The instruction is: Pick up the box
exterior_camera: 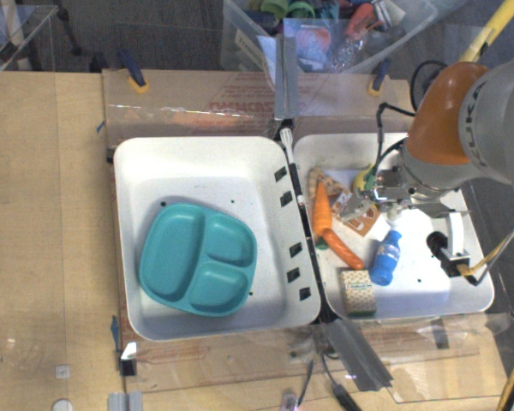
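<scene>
The box (357,291) is small and tan with a pale patterned top. It lies at the front left of the right bin (428,294), close to the divider. My gripper (366,199) hangs over the back left part of that bin, well behind the box and apart from it. It is above a brown snack packet (362,220). The grey arm with its orange band (441,122) comes in from the right and hides the bin's back right part.
An orange carrot (324,212) and a second orange piece (344,251) lie along the divider. A blue bottle (385,259) lies just right of the box. A teal divided plate (199,259) sits in the left bin (197,157). A clear tub of toys (325,11) stands behind.
</scene>
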Robot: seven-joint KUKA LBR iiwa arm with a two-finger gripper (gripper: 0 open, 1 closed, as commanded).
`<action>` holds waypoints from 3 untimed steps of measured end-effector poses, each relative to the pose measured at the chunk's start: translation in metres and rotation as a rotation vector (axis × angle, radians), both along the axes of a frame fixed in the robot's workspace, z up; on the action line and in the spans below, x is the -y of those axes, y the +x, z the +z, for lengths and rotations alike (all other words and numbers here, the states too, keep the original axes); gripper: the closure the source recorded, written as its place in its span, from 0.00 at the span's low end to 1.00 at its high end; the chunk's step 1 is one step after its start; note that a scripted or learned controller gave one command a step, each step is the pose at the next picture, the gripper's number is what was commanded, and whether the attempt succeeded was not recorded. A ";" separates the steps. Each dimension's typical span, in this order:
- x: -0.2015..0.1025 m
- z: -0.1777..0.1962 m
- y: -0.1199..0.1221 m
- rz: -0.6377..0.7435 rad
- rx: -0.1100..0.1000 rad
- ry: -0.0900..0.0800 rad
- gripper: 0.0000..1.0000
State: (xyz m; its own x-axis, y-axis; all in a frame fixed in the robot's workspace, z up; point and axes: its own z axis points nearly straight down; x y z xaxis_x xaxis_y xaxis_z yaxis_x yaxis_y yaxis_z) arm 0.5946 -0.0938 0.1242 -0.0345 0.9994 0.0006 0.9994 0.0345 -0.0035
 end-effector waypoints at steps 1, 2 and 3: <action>0.008 -0.034 -0.022 -0.233 0.012 0.001 0.00; 0.004 -0.035 -0.095 -0.203 0.012 0.000 0.00; 0.008 -0.035 -0.043 -0.469 0.012 -0.002 0.00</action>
